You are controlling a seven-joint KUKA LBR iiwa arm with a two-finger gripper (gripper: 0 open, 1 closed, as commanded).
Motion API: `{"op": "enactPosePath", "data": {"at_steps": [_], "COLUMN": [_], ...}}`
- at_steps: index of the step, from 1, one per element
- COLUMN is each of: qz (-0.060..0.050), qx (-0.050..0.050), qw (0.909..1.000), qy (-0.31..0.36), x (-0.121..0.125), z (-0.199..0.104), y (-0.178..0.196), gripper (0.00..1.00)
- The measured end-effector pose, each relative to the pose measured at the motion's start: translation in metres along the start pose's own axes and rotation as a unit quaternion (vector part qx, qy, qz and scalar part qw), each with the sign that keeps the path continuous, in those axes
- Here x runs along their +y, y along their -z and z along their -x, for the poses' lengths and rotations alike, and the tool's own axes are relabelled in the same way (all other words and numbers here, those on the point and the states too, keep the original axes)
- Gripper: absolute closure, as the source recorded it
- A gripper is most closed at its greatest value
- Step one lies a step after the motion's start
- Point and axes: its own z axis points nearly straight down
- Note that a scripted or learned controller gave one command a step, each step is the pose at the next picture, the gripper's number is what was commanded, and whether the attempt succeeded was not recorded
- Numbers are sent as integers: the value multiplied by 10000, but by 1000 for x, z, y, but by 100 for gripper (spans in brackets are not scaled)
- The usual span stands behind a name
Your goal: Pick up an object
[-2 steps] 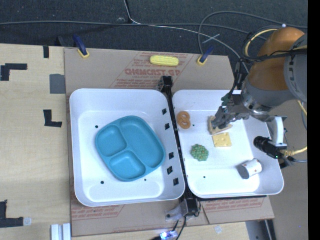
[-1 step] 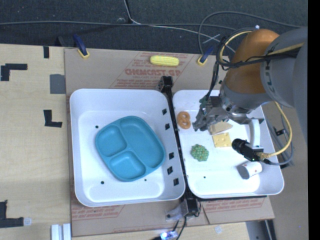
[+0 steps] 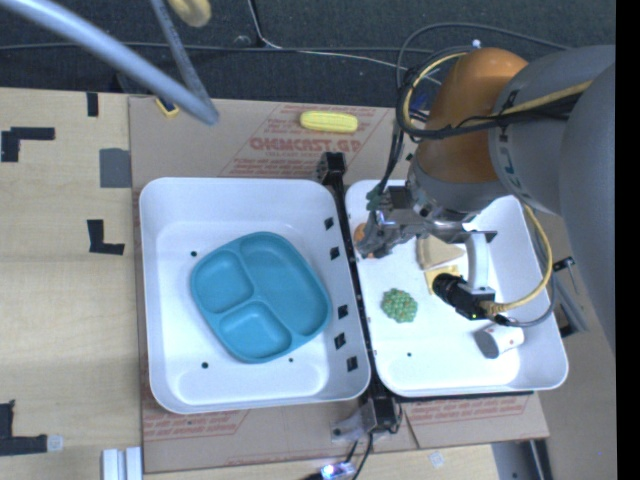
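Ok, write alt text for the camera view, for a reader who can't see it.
A grey robot arm with an orange band reaches from the right over the right white bin, its pincer low at the bin's left edge, near a small green ball. The left white bin holds a blue divided plate; a yellow object lies on cardboard beyond the bins.

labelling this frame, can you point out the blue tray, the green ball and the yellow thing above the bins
blue tray [image 3: 258, 296], camera view, on the ridge where its three compartments meet
green ball [image 3: 400, 305], camera view, middle of its bumpy top
yellow thing [image 3: 328, 121], camera view, middle of its length, on the cardboard
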Motion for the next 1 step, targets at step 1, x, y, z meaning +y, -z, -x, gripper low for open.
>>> {"op": "enactPosePath", "data": {"at_steps": [1], "qz": [-5], "qx": [1], "qw": [10000], "qy": [-1], "x": [7], "z": [-51], "y": [7], "gripper": [100]}}
